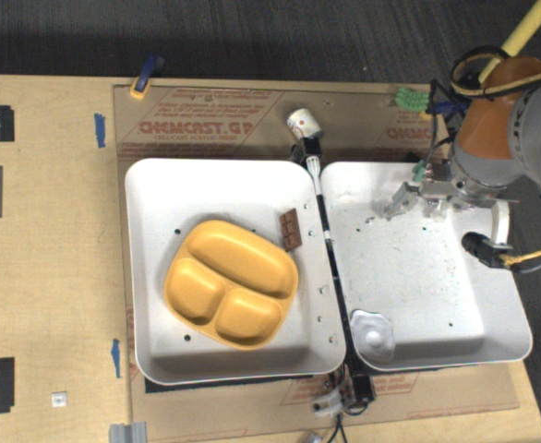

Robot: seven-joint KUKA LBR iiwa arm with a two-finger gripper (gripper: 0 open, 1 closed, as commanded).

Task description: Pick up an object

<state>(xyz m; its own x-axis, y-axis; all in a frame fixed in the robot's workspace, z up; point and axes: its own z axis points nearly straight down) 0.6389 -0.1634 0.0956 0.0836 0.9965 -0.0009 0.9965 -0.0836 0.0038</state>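
Note:
In the left bin (160,192) lies a yellow three-compartment plate (232,282), tilted. Beside its upper right edge is a small brown block (290,230). The right bin (418,275) holds a small clear, rounded object (372,330) in its near left corner. My gripper (416,205) hangs over the far part of the right bin, well away from the clear object. It is open, with nothing between its fingers.
A black divider with a white knob (301,123) runs between the two bins. A black cable end (483,247) hangs over the right bin's right side. A blue clip (144,78) and a green clip (411,100) sit on the cardboard behind the bins.

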